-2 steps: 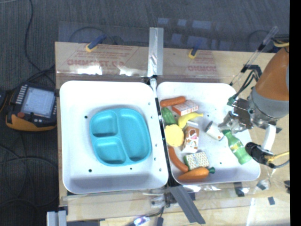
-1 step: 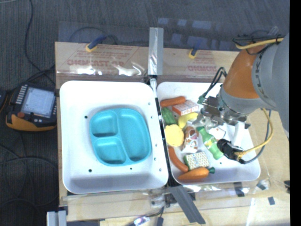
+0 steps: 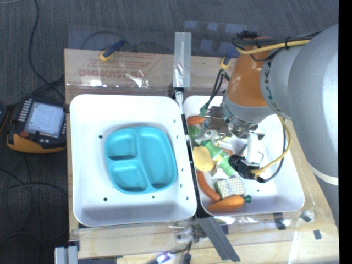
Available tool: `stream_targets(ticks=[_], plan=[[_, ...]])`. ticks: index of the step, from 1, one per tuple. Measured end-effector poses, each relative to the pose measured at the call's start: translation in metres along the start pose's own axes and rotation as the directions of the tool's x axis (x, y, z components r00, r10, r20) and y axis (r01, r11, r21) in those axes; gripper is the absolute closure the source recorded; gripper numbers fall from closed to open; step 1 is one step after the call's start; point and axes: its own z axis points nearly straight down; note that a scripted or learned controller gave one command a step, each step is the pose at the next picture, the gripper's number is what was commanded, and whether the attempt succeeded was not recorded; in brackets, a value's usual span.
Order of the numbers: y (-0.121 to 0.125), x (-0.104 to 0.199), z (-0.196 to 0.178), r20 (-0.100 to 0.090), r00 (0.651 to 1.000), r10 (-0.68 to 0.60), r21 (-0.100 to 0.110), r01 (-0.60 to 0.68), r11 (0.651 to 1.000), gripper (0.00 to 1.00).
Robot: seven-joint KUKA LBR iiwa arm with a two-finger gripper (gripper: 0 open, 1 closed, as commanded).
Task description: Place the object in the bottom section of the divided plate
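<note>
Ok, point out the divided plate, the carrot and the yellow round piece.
divided plate (image 3: 165, 158): camera view, floor of its large right section.
carrot (image 3: 226, 203): camera view, middle of its orange body.
yellow round piece (image 3: 202, 159): camera view, its centre.

Divided plate (image 3: 142, 159): turquoise, rounded-rectangular, three sections, lying flat and upright in the middle of the left white bin (image 3: 88, 114); all sections bare.

Objects (image 3: 217, 172): mixed toy food heaped in the right bin (image 3: 286, 191), including a yellow piece, green items, and an orange carrot (image 3: 225, 203) by the front wall.

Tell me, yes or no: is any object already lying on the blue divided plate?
No. The blue divided plate in the left bin shows three bare sections.
</note>
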Motion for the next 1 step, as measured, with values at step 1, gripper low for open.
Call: stream_targets(ticks=[1], plan=[[-0.0011, 0.0990, -0.0002, 0.001, 0.994, -0.110, 0.000, 0.110, 0.994, 1.00]])
